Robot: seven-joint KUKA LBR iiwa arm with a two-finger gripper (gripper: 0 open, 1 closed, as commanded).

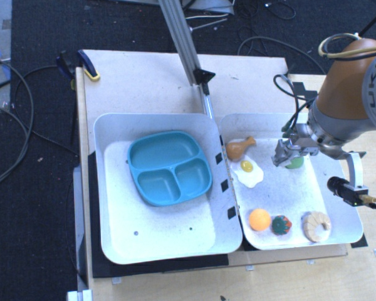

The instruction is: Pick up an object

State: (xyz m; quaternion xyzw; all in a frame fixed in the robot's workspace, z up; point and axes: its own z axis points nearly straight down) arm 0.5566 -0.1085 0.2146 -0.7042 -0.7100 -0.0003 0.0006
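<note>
End effector (287,155) hovering over green item (295,163) in right bin (338,227), far side; grip state unclear. Item looking small, light, probably smooth plastic, likely slipping. Advising grasp across its middle.

Claw (287,157) low in right bin (338,231), touching a green object (295,163).

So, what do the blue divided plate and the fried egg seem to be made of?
The blue three-compartment plate looks like moulded plastic with a smooth, faintly glossy surface and rounded edges. The white fried egg with a yellow yolk seems a plastic or rubber toy; its flat uniform colours suggest that.
</note>
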